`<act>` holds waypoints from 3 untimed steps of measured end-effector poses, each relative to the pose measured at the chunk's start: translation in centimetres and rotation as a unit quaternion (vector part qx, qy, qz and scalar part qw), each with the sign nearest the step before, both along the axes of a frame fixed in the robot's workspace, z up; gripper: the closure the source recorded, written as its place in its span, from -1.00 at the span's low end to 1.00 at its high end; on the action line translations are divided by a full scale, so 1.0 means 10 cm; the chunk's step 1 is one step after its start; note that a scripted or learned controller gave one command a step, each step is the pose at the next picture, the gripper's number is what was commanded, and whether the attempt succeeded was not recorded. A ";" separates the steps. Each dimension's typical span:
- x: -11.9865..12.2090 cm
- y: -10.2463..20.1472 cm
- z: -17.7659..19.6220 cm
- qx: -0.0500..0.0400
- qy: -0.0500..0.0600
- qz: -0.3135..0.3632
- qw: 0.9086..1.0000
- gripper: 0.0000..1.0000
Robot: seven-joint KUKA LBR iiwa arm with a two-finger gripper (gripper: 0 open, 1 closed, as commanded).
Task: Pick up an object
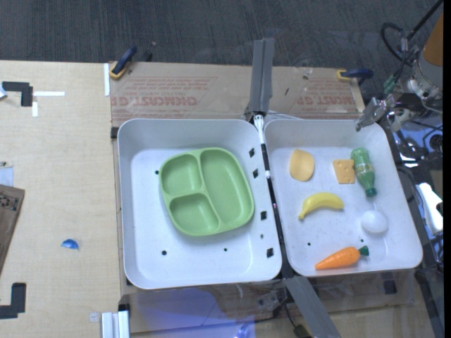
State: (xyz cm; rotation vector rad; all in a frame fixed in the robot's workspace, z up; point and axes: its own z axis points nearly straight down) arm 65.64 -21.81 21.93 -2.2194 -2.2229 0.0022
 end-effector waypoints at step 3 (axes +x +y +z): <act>-0.51 0.91 0.06 0.000 0.000 -0.009 1.000 1.00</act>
